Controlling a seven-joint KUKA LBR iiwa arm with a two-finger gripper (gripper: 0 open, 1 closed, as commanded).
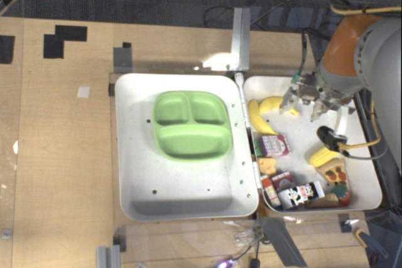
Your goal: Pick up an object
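My gripper (304, 107) hangs over the back of the right bin (370, 163), its two fingers spread open with nothing between them. A yellow banana (260, 113) lies just left of it, its upper end close to the left finger (291, 102). Below the banana is a purple packet (274, 145). A yellow corn piece (321, 155) and a pizza slice toy (334, 172) lie toward the bin's front right, below the gripper.
A green divided plate (190, 123) sits in the left bin (135, 198). Along the right bin's front lie a tan block (267, 166), a red can (270, 188), a black-and-white box (298, 193) and a small red fruit (343, 196). A metal post (241, 34) stands behind the bins.
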